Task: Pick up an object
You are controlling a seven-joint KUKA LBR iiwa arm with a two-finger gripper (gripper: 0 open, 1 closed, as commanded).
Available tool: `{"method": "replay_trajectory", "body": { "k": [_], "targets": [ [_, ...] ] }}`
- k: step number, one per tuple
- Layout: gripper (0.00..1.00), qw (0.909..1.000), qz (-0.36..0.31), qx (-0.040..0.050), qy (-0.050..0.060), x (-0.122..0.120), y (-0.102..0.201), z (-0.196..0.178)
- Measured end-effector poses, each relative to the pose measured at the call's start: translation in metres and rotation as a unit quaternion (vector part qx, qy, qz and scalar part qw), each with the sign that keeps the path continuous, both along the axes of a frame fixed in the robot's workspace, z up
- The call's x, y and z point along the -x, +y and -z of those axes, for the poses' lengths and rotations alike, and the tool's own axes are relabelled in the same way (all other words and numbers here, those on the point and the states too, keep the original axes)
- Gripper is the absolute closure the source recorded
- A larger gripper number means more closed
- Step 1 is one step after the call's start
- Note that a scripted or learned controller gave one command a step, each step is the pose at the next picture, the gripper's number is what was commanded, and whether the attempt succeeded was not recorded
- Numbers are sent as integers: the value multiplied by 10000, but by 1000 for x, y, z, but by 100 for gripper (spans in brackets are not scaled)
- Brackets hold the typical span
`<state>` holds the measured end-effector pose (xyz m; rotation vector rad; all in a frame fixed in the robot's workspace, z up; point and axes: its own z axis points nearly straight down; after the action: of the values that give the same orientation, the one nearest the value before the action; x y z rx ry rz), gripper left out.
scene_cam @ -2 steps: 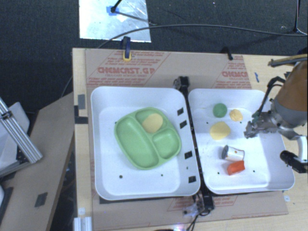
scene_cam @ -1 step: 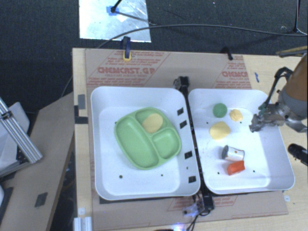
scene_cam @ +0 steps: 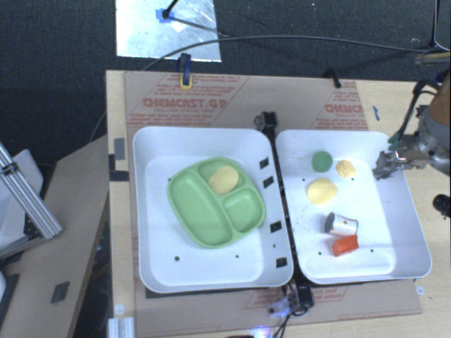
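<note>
Fingers [scene_cam: 386, 162] state unclear, over right bin's [scene_cam: 405, 220] right rim; small yellow object [scene_cam: 345, 168] just left

**Surfaces on my feed: mostly plastic, board and metal**

I see two white bins, left [scene_cam: 151, 210] and right [scene_cam: 405, 224], of smooth plastic with a faint sheen. The green divided plate [scene_cam: 201, 213] at centre left looks like matt plastic. Under the bins, the counter [scene_cam: 232, 97] carries brown paper-faced sheet with red print. At upper left, a crinkled foil-like sheet [scene_cam: 151, 20] shines. The claw [scene_cam: 386, 162] at right edge reads as dull grey metal. The floor [scene_cam: 56, 48] looks like dark, rough carpet.
</note>
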<state>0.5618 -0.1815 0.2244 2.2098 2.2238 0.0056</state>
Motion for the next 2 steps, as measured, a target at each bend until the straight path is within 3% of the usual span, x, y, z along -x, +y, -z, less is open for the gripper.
{"method": "replay_trajectory", "body": {
  "k": [1, 2],
  "targets": [
    [100, 10000, -1, -2, 4, -2, 0, -39],
    [100, 10000, -13, -17, 33, 15, 48, -29]
  ]
}}
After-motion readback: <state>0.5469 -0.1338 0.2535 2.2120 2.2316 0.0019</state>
